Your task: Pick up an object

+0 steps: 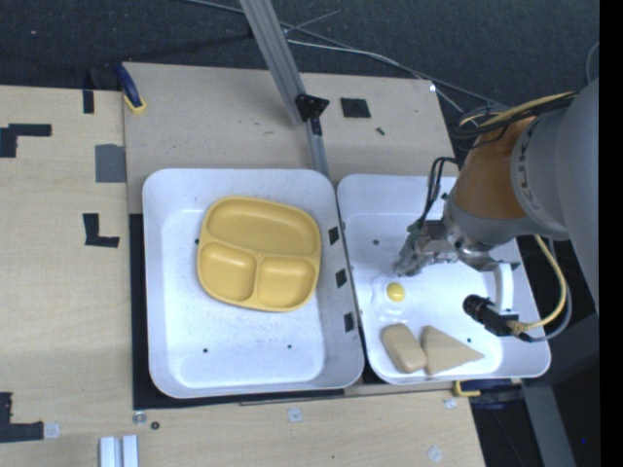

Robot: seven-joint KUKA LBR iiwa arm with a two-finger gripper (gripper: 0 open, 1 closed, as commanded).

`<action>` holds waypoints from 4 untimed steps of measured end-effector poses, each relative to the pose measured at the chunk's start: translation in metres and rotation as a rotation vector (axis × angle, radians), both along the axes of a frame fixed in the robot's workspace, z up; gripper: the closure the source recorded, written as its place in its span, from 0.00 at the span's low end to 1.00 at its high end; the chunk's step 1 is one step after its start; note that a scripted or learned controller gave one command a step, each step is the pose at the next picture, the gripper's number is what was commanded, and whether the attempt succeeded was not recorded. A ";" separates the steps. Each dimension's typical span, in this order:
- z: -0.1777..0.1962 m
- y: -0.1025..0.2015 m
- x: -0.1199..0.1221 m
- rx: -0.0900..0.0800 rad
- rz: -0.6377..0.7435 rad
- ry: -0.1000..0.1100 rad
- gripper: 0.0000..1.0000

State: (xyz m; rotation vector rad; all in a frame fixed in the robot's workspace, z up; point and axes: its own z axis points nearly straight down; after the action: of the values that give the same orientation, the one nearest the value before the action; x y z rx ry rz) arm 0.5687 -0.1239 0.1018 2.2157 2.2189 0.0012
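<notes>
1. Two shallow white bins sit side by side on the table: the left bin [165,358] takes up the centre of the frame and the right bin [370,207] lies in the right half.
2. A yellow plate [259,252] with three compartments lies in the upper part of the left bin, flat and turned slightly askew.
3. The arm [516,178], grey with an orange band, reaches in from the right edge of the frame over the right bin.
4. The gripper [411,258] hangs low over the middle of the right bin, pointing toward the lower left; whether it is released or clenched cannot be told, and nothing is seen held in it.
5. A small fried egg toy [394,292], yellow yolk on white, lies on the bin floor just below the gripper tip.
6. Near the bottom edge of the right bin, a tan bread roll [402,346] and a tan wedge [450,348] lie side by side, touching or nearly so.
</notes>
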 end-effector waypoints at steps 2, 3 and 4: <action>0.119 0.016 0.005 0.003 0.001 0.000 1.00; 0.125 0.016 0.005 0.004 0.000 0.005 1.00; 0.127 0.062 0.025 0.005 0.005 0.005 1.00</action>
State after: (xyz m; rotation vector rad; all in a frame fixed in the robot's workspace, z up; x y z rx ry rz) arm 0.5938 -0.0618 0.2290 2.2153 2.2293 0.0010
